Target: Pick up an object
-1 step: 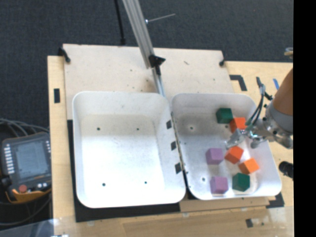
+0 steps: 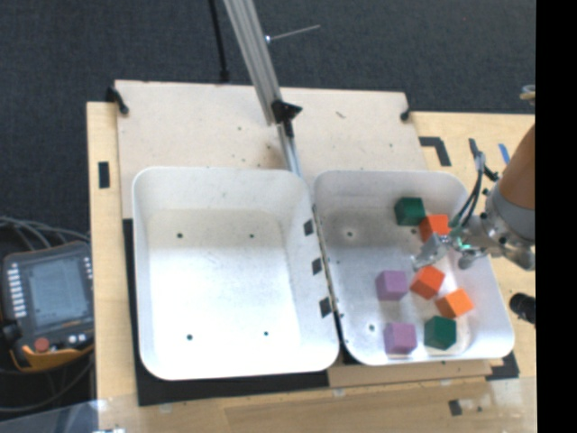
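Several small blocks lie in the right bin (image 2: pixel 361 197). A green block (image 2: pixel 410 210) and an orange block (image 2: pixel 435 225) sit near its far side. Further forward are an orange block (image 2: pixel 428 282), another orange block (image 2: pixel 456 303), two purple blocks (image 2: pixel 391 284) (image 2: pixel 399 337) and a green block (image 2: pixel 440 332). My gripper (image 2: pixel 446 257) hangs over the right half of this bin, between the far orange block and the middle orange one. It stands open, with nothing between its fingers.
The left bin (image 2: pixel 225 269) sits beside the right one, their rims meeting at the centre. A slanted metal rail (image 2: pixel 257 52) rises behind the bins. A teach pendant (image 2: pixel 50 296) lies off the bench at left.
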